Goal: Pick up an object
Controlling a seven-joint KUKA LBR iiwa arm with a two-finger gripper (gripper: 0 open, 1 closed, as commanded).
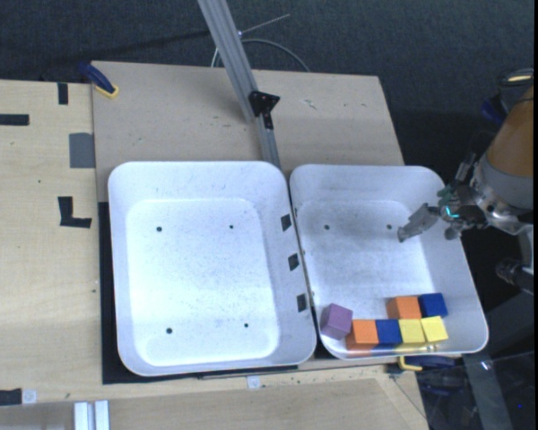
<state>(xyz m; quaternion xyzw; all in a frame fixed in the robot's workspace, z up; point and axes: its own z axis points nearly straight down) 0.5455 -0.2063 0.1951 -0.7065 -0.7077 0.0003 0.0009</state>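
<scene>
The gripper [428,221] is hovering at right-centre (grip state: cannot tell), while the coloured blocks [403,322] are lying below it, toward the lower right.

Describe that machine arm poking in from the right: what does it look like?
The arm is grey metal with a rounded orange section above its wrist. At its tip sits a small pincer with slim grey fingers, plus a tiny teal-lit spot beside them.
</scene>
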